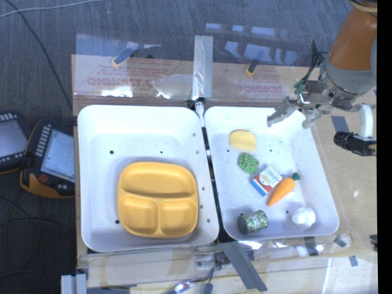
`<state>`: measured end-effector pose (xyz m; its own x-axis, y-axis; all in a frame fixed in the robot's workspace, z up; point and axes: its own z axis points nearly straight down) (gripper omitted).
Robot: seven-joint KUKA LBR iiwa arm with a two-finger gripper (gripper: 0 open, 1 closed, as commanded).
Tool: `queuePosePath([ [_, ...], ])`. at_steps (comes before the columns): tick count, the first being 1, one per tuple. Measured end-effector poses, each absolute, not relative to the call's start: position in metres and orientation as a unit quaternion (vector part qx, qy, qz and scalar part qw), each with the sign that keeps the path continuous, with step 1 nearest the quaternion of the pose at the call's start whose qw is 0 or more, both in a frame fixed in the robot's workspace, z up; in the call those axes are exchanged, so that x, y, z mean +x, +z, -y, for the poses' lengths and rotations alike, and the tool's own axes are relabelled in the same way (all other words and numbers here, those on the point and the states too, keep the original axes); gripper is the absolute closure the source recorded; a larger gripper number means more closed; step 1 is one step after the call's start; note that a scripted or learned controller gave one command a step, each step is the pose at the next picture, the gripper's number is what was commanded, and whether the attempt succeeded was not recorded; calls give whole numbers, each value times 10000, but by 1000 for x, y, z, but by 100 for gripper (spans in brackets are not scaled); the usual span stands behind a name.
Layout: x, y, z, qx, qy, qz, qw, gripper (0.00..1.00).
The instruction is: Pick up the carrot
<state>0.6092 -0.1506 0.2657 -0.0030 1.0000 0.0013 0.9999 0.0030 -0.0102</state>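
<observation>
Nearest, a green can (253, 221) and a white lump (302, 217) sit at the right bin's (321, 164) front edge. Just behind, the carrot (282, 190) lies touching a small carton (266, 180). Farthest, the gripper (293, 114) hovers spread and empty (approach step, I judge); next it must descend over the carrot.

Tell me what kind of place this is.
Probably a robotics lab: a robot arm reaches over two white bins of toy food such as a carrot, with a handheld controller on carpet.
</observation>
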Motion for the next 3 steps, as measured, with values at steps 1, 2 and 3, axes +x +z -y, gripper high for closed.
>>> queuePosePath([
  [1, 563, 183, 158, -6620, 28, 7495, 43, 0],
  [2, 537, 105, 205, -7131, -54, 7011, -14, 0],
  [3, 508, 100, 199, -6906, -106, 7229, -196, 0],
])
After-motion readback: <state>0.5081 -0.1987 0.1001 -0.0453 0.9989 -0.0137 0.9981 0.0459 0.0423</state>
